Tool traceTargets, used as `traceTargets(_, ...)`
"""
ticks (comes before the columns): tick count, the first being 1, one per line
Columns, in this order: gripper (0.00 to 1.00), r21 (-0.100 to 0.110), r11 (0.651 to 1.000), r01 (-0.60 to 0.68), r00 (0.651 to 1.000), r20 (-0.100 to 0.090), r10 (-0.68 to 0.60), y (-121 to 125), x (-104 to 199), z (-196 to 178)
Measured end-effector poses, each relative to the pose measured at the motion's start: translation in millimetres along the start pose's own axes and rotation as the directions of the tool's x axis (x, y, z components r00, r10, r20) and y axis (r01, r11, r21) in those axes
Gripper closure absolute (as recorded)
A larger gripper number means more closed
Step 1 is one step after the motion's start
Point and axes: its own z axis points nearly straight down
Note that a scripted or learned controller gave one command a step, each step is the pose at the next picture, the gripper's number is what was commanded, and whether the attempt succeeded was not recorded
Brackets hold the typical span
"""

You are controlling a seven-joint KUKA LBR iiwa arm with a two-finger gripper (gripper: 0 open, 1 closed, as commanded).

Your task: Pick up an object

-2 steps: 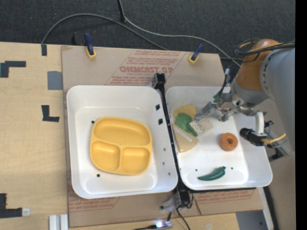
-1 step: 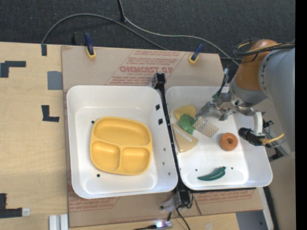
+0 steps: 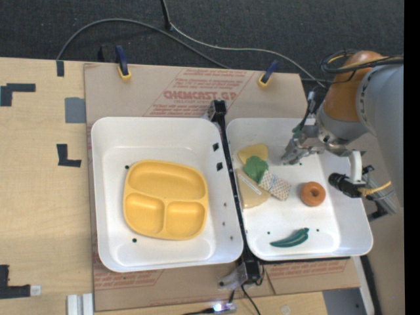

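From above, the gripper point(image 3: 293, 155) hangs over the far part of the right bin point(image 3: 351, 241), nothing visibly between its fingers; whether they are apart I cannot tell. Near it lie a yellow pile point(image 3: 252, 176), a donut point(image 3: 313, 193) and a green pepper point(image 3: 290, 238). The left bin point(image 3: 105, 176) holds a yellow tray point(image 3: 165, 199). A descent here may meet bare floor, since the objects lie nearer and leftward.
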Motion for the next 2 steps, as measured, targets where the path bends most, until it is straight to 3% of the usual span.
traceTargets(2, 1.00, 0.003, 1.000, -0.002, 1.000, -0.004, 0.002, 7, 13, -111)
